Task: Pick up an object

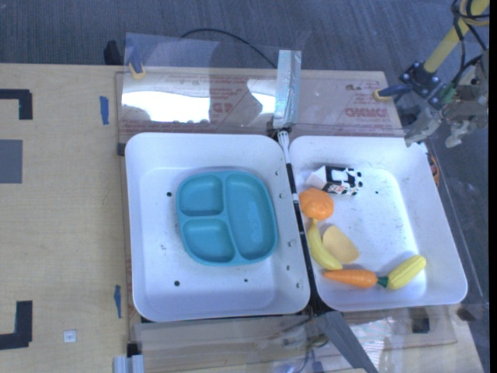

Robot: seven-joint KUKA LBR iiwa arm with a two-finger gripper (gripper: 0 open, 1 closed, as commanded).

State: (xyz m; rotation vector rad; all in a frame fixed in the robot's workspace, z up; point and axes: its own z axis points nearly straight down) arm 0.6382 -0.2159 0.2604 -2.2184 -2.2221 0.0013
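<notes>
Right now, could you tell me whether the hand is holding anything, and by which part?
Nothing is seen held: the hand sits at the right bin's far corner, apart from the toy food.

Glossy plastic tray (227, 217) (wood bench (58, 208))

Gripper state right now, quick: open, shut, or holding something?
Gripper: cannot be told; it sits above the far right corner of the right bin, too small and cluttered to read.

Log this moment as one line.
arm: none over bins | right bin: orange, banana, carrot, corn | left bin: teal divided plate | pick: not started
</notes>
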